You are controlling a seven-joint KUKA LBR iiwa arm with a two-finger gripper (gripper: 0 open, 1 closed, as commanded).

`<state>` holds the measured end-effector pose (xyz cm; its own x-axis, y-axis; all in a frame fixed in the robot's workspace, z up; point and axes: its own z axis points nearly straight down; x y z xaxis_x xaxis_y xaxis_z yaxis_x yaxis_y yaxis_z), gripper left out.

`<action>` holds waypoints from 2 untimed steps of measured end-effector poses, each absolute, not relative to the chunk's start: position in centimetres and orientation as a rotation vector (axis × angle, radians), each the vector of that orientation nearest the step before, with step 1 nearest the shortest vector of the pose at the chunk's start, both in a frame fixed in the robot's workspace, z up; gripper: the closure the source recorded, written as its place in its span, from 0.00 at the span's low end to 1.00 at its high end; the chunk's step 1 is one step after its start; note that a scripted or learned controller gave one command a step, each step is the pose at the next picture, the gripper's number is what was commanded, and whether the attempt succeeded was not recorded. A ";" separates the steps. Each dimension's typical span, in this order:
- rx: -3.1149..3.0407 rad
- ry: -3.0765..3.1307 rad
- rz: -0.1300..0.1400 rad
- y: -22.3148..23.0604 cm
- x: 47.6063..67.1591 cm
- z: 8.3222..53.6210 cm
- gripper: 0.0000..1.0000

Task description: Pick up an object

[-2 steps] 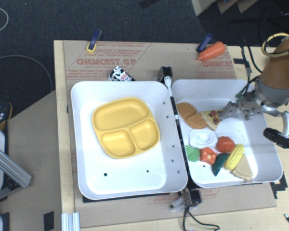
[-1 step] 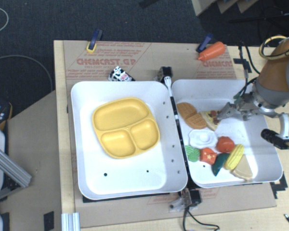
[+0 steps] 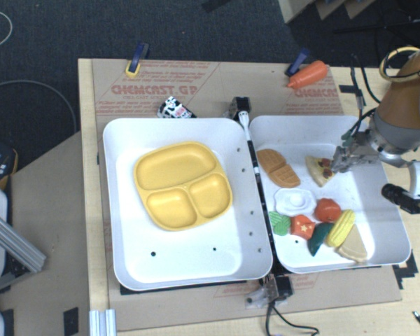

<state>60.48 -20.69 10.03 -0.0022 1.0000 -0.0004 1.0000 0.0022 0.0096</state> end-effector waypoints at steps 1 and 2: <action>2.215 2.218 0.004 -20.7 60.8 14.4 1.00; 2.214 2.218 0.005 -20.4 61.3 18.8 1.00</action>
<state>61.26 -20.44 18.83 -0.0017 1.0000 -0.0030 1.0000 0.0017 0.0076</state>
